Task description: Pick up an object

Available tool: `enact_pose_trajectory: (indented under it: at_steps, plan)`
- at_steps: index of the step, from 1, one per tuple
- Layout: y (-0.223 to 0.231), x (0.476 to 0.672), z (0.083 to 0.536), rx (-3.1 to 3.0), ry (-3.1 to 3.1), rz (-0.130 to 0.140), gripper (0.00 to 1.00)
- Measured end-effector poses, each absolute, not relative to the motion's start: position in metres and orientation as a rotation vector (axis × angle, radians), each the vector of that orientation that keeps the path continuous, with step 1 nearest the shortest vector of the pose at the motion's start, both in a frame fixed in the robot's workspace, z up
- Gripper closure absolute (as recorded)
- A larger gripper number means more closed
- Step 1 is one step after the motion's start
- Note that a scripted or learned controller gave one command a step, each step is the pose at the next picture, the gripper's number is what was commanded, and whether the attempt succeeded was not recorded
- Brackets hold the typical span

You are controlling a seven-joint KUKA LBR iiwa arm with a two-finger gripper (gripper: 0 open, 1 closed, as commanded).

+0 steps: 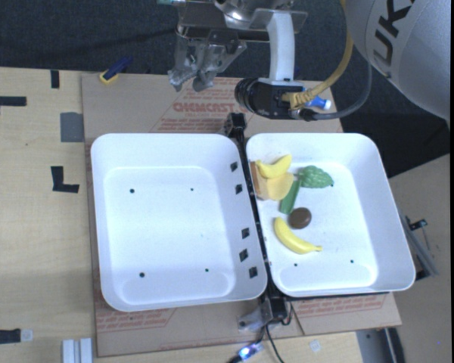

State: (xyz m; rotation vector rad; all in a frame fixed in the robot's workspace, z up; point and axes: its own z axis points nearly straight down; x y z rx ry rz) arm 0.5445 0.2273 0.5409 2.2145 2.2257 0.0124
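The right bin (388, 203) holds several small things near its left wall. A yellow banana (295, 238) lies nearest the front, with a brown round piece (300, 218) just behind it. Further back are a green leafy piece (315, 177), a slim green stick (290, 195), a second yellow curved piece (275, 167) and a tan block (267, 187) under it. My gripper (194, 78) hangs high beyond the far rim of the left bin (98, 203), well away from all of them. It is open, with nothing between its fingers.
Both bins rest on a brown cardboard sheet (136, 112). Black clips (246, 233) line the seam between the bins. A small blue and yellow item (115, 69) lies on the bench at the far left of the cardboard.
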Motion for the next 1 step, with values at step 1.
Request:
enact_pose_trajectory:
  at_steps: [1]
  plan:
    - [0.2329, 0.4961, 0.3735, 2.224, 2.229, -0.033, 1.00]
